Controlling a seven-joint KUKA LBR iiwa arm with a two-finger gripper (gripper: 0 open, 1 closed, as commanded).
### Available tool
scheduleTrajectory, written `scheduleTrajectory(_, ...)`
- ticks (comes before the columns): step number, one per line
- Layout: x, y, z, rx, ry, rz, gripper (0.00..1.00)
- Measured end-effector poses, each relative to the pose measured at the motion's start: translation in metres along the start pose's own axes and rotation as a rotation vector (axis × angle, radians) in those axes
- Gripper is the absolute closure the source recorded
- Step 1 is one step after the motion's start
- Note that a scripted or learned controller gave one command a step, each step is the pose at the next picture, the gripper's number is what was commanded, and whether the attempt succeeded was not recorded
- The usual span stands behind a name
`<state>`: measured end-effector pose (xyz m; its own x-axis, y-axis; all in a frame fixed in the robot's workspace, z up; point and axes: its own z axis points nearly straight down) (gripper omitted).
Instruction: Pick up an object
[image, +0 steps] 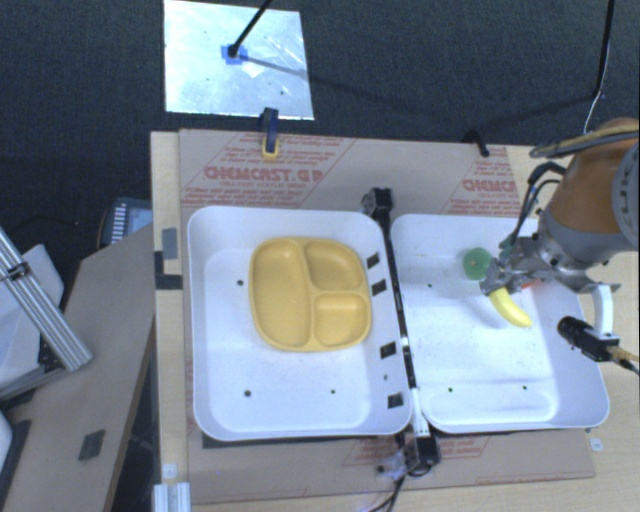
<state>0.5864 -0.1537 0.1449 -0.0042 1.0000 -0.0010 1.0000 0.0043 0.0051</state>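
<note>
- Two white bins sit side by side on my desk (165, 330), and I take the right bin (480, 395) as my landmark for everything else.
- My pincer (500, 283) hangs over the upper part of the right bin, low above its floor, because that is where the loose things lie.
- A yellow banana (513, 310) lies on the floor of the right bin, slanted, with its upper end right at my pincer's tip; I judge it to be the object I am after.
- Whether my pincer is wide, narrow or closed on the banana I cannot tell: the wrist hides the tips from this angle, so I claim no hold.
- A small green ball (475, 263) rests just beside the banana, toward the back wall of the right bin, close enough that a sloppy descent could knock it.
- My arm (595, 205) reaches in across the right bin's far side, which keeps the bin's front half free.
- Left of the right bin stands the left bin (215, 395), holding a yellow divided tray (308, 293) that lies flat in its middle; it is well apart from my pincer and plays no part in this try.
- Judging by how things lie, the pick is not yet proven: the banana is resting on the bin floor.
</note>
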Motion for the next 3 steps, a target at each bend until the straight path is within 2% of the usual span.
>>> scheduleTrajectory(2, -0.006, 0.006, -0.117, -0.003, -0.001, -0.001, 1.00)
scheduleTrajectory(3, 0.053, 0.000, -0.114, 0.004, 0.002, -0.005, 1.00)
